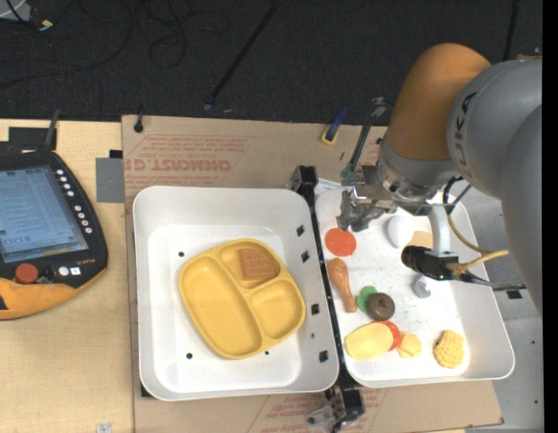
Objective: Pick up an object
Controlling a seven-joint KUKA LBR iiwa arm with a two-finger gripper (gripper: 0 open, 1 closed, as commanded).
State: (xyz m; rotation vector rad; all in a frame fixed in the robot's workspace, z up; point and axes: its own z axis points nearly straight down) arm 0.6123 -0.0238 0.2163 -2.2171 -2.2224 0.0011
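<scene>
1. The step in hand looks like the reach: the gripper [355,207] hangs at the upper left corner of the right bin [495,354], with nothing seen between its tips.
2. Whether the gripper is spread or pressed together cannot be told; it is dark, small and partly hidden by the wrist.
3. The likeliest target is the red disc [341,241], which lies just below the gripper, near the wall between the bins.
4. Other candidates sit lower in the same bin: a drumstick [341,283] under the disc, a brown round [380,306] beside a green piece [365,293], a yellow lump [370,340] and a corn piece [449,348] along the bottom.
5. The left bin [157,242] holds a yellow tray [215,305] with a waffle [254,262] in its top compartment.
6. The next move, I judge, calls for a straight descent over the disc and a close across it; the disc looks flat, so a low, centred grip matters, and the bin wall nearby leaves little room on the left.
</scene>
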